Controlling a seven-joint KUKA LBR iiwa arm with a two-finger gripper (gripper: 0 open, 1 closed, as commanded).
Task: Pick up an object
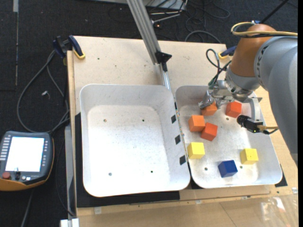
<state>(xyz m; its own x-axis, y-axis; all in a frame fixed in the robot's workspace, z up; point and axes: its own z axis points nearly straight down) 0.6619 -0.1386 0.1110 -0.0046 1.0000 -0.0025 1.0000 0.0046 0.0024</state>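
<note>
1. Over the right bin, left to right, I see an orange cube touching a red-orange cube, then an orange block under my gripper.
2. Nothing looks lifted yet; the pick remains to do.
3. Whether the gripper is spread or closed, I cannot tell.
4. That block looks cube-like, no clear long axis, sitting skewed to the bin walls.

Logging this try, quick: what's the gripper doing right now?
Gripper: cannot be told; it sits low over an orange block at the right bin's far end.
</note>
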